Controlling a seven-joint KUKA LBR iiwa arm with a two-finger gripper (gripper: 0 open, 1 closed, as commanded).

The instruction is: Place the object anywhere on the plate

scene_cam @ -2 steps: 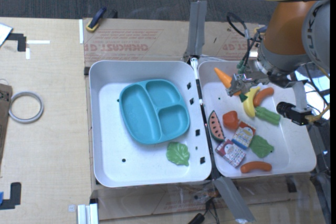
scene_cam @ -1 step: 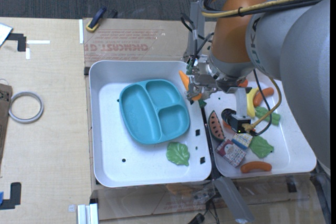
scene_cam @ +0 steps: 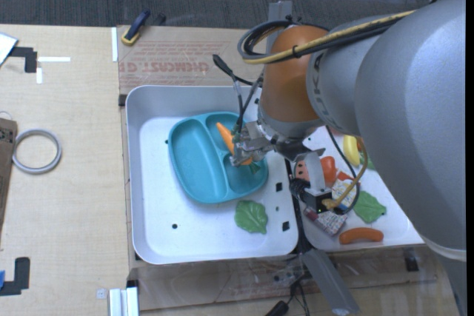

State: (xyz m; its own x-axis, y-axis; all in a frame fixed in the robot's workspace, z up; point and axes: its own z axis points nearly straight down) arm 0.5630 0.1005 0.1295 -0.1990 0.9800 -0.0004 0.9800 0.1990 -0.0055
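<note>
A teal divided plate (scene_cam: pixel 194 163) lies in the left white bin (scene_cam: pixel 137 181). A small orange carrot-shaped object (scene_cam: pixel 224 135) sits at the plate's dividing ridge, toward its right compartment. My gripper (scene_cam: pixel 241 150) hangs right beside the carrot's lower right end, over the plate's right compartment. From this slant I cannot make out whether the carrot is in its grasp or resting on the plate. The grey arm with its orange band (scene_cam: pixel 292 81) comes in from the right and hides the bins' shared edge.
A green leaf toy (scene_cam: pixel 250 216) lies in the left bin, just below the plate. The right bin (scene_cam: pixel 400 222) holds several toys: a yellow piece (scene_cam: pixel 352 148), a green leaf (scene_cam: pixel 368 207), a red sausage (scene_cam: pixel 361 235). A tape roll (scene_cam: pixel 35 151) lies on the bench at left.
</note>
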